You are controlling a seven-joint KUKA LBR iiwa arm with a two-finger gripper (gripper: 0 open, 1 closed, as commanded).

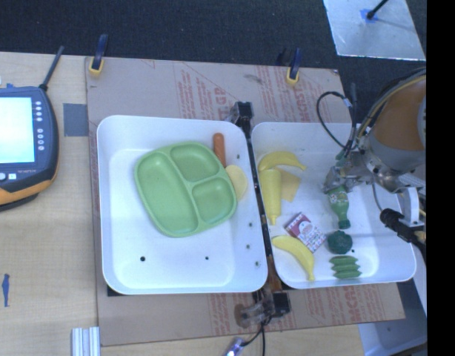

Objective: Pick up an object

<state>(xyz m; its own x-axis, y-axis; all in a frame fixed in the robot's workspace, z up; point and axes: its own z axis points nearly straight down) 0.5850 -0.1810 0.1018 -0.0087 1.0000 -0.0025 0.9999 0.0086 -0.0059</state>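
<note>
Where claw [339, 186] hovers — green bottle [340, 208].

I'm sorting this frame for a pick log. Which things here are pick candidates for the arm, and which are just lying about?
Pick candidates, right bin:
gripper above the green bottle
bananas and
red and white packet
dark green ball
ridged green piece

Lying about:
green divided plate and orange stick in the left bin
handheld screen
</note>
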